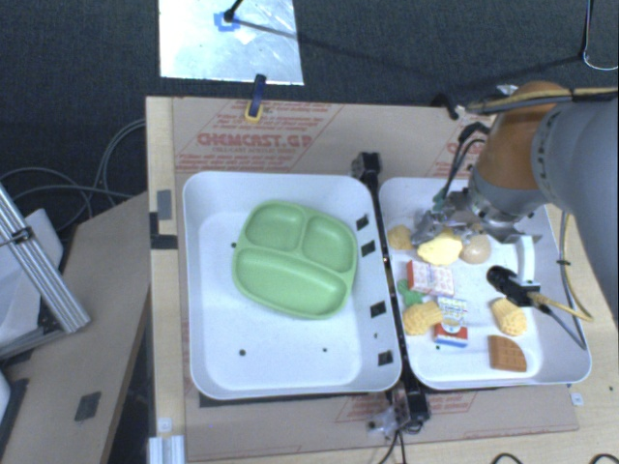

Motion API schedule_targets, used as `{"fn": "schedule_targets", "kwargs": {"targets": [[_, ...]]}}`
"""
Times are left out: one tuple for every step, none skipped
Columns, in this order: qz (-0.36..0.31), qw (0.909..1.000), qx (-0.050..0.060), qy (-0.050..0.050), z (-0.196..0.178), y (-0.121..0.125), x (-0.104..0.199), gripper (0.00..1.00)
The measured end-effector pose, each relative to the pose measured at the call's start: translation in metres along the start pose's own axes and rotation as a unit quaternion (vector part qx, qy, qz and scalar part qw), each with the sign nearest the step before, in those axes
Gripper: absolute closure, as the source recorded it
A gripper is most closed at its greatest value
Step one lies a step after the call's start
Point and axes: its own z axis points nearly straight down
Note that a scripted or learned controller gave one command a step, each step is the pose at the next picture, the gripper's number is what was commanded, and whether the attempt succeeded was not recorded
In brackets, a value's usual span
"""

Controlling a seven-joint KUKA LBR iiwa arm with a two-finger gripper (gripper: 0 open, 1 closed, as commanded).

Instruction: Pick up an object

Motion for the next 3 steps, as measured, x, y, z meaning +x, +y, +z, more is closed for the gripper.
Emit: {"fn": "schedule_targets", "kwargs": {"targets": [[0.0, 1.0, -0.001, 0.0, -0.051, -0.003, -0.008, 1.0], [-0.003, 1.0, -0.002, 0.0, -0.11, 0.005, -0.001, 1.0], [-0.002, 1.0, 0.0, 0.0, -0.124, 0.006, -0.001, 1.0]]}}
